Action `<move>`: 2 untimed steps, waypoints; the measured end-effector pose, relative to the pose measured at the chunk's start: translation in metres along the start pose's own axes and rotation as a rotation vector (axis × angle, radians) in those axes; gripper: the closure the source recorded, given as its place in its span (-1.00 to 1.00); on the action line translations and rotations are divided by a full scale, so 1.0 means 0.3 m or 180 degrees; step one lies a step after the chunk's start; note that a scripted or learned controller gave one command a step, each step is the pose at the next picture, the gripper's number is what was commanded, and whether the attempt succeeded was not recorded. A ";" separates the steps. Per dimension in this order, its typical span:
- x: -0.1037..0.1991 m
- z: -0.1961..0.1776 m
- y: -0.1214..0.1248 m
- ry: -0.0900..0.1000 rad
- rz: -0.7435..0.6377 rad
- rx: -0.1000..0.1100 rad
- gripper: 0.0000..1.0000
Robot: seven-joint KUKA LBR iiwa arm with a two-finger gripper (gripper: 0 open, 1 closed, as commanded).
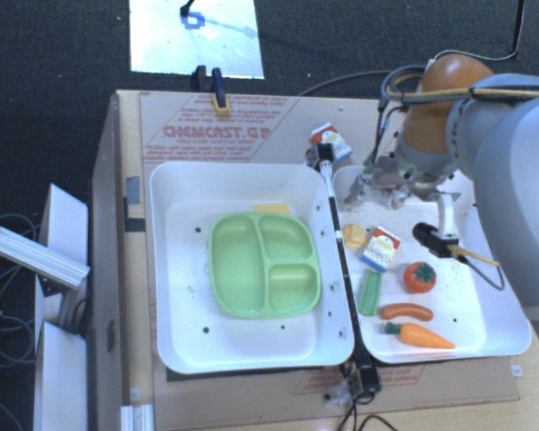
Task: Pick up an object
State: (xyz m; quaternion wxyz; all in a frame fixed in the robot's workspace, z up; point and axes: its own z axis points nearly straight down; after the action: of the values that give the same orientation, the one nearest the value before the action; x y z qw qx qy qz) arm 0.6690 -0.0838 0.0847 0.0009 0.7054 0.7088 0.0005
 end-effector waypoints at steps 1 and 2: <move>-0.003 0.000 0.000 -0.0001 0.0002 0.0000 -1.00; -0.002 0.000 0.000 -0.0001 0.0000 0.0000 -1.00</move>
State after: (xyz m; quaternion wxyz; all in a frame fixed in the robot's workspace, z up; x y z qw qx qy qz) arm 0.6690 -0.0844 0.0847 0.0010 0.7054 0.7088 0.0003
